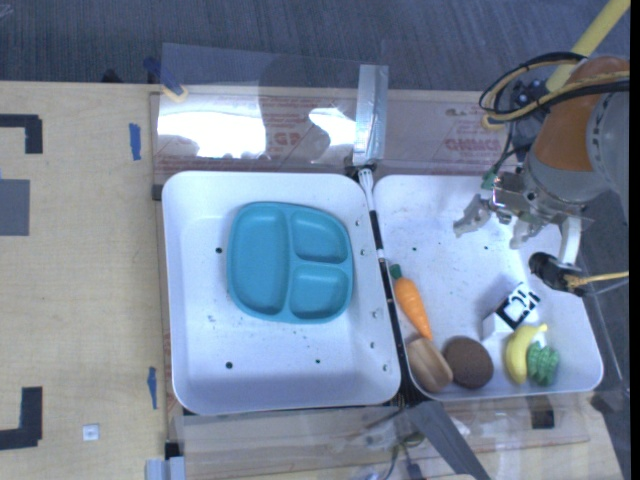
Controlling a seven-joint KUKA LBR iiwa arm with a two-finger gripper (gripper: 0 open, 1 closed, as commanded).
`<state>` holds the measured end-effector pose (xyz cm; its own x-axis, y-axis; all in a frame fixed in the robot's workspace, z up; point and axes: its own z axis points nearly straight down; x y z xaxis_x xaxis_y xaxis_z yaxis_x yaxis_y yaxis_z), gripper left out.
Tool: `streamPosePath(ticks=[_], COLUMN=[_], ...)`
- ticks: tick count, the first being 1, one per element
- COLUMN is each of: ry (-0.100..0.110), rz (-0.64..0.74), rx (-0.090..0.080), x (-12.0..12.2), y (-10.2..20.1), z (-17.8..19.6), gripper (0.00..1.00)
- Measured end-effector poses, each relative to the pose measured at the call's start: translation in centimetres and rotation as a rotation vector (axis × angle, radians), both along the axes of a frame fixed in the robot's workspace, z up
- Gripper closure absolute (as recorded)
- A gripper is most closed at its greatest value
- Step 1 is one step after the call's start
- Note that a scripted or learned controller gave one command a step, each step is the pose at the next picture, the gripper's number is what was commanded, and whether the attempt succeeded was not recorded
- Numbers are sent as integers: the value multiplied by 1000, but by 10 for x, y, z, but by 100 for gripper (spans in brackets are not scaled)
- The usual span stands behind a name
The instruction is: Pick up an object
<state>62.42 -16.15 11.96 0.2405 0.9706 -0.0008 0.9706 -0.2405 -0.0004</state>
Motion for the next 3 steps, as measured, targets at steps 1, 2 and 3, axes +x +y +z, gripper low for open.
streamPosePath(ticks=[1,2,3], ry=[-4,-5,-6], rz=[-23,-256,-71], rx=[2,2,11], x=[-51,-24,-74], y=[-28,16,-36], z=[-33,-33,-30], gripper=[0,0,0])
